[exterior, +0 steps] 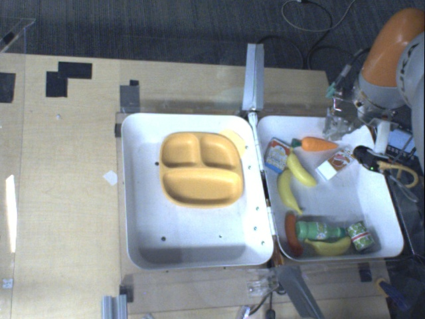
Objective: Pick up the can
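— Reading across from the yellow moulded plastic tray [201, 167] in the left white bin [139, 198], where's the can?

— The small green-labelled tin can [360, 236] lies tipped in the right white bin's [392, 211] near corner.

— And the hand?

— The metal two-finger hand [340, 119] hovers at the far rim; can't tell its spread. The can lies well apart, toward us.

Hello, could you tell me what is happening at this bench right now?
A grey robot arm with an orange band reaches in from the right, with its claw over the far edge of the right bin. The can it should pick up lies untouched in that bin's near right corner, beside a green bottle, bananas and a carrot. The left bin holds a yellow divided tray.
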`<state>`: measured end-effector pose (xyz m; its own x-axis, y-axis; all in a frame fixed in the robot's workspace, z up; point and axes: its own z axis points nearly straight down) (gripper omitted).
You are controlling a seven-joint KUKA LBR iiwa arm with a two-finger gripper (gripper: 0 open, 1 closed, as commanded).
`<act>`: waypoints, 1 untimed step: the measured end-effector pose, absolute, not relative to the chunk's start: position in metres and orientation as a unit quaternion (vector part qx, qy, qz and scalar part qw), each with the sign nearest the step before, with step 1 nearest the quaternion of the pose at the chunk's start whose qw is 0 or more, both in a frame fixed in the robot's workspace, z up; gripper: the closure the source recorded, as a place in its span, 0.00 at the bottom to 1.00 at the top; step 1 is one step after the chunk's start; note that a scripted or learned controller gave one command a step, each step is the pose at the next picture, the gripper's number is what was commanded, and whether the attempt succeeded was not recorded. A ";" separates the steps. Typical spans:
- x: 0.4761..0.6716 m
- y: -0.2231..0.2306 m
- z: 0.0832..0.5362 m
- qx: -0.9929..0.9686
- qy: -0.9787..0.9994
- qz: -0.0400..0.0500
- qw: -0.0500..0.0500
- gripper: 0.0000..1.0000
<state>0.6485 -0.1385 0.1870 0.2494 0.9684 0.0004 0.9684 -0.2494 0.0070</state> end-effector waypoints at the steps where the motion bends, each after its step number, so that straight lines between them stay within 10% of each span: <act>1: 0.635 -0.156 0.118 0.855 0.519 0.011 0.009 1.00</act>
<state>0.6347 -0.1562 0.1184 0.4608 0.8874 0.0096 0.8871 -0.4609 0.0268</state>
